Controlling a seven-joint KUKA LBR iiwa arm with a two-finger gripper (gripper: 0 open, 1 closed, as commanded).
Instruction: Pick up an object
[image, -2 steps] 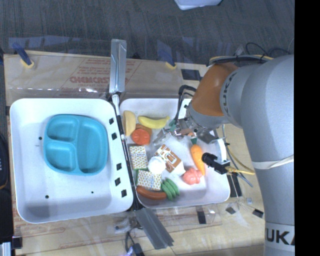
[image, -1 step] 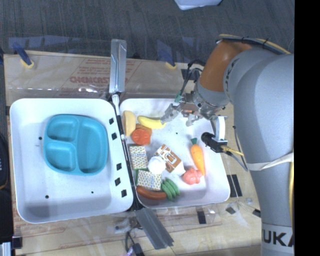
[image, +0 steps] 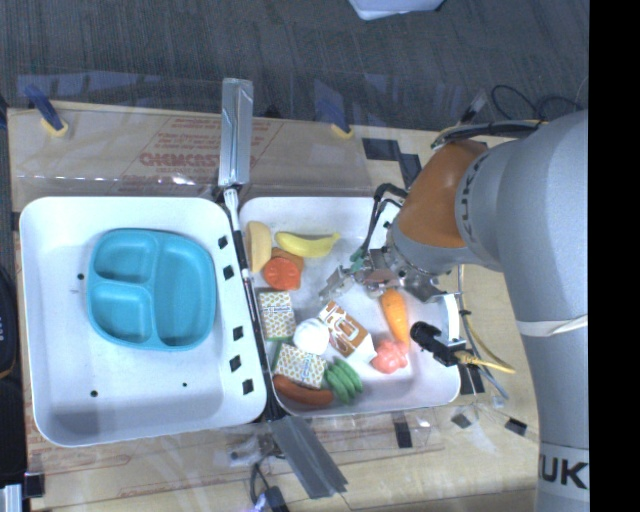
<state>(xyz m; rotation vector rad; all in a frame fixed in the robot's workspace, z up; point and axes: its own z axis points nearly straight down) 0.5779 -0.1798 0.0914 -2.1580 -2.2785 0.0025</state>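
A blue divided plate (image: 153, 288) is lying in the left white bin (image: 60, 400), near its upper middle. The bin is resting on the wooden desk (image: 120, 470). A clear plastic sheet with red print (image: 180, 150) is lying behind both bins. Dark carpet (image: 150, 40) is showing beyond the desk.
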